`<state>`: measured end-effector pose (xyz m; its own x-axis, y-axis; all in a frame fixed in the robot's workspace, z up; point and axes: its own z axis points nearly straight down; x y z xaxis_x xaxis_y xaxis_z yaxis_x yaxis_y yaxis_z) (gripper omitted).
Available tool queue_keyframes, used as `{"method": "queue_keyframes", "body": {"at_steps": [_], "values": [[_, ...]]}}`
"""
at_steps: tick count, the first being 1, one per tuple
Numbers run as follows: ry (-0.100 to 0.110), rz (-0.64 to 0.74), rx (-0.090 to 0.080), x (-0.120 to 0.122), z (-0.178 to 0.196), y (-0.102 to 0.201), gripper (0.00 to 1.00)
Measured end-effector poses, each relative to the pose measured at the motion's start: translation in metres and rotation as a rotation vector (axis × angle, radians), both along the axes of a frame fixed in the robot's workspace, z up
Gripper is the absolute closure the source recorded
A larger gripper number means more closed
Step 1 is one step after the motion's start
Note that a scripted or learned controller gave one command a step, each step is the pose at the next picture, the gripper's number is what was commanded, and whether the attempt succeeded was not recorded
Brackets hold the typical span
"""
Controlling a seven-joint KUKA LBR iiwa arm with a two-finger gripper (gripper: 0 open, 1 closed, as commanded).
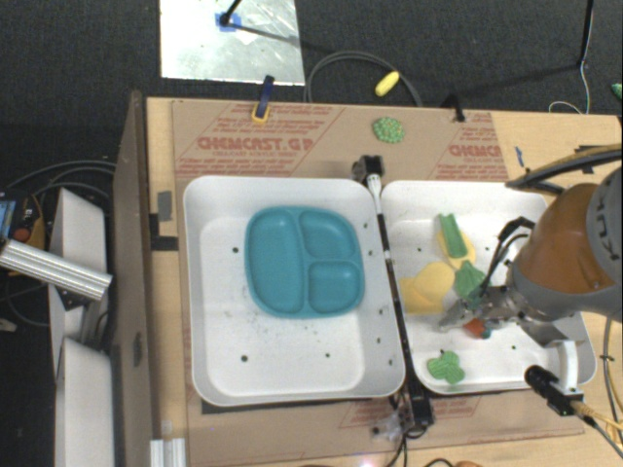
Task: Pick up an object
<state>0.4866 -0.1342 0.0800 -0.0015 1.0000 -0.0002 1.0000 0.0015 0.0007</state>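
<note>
Risked a miss or double grab: end effector, fingers' spread impossible to tell, crowded by yellow piece, green block and red item.

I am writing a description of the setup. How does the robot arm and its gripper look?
The arm is thick and rounded, grey, with a wide orange band above the wrist. Black cables loop along its near side. The gripper is a small grey metal piece with two thin fingers.

The desk is carrying two white bins, the left bin and right bin, sitting side by side, touching.
</note>
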Motion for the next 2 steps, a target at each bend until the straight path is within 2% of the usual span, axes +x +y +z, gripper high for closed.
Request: {"method": "queue_keyframes", "body": {"at_steps": [1,2], "values": [[-0.003,0.0,-0.001,0.001,0.015,-0.001,1.0],[-0.013,0.016,0.004,0.042,0.11,0.106,1.0]]}}
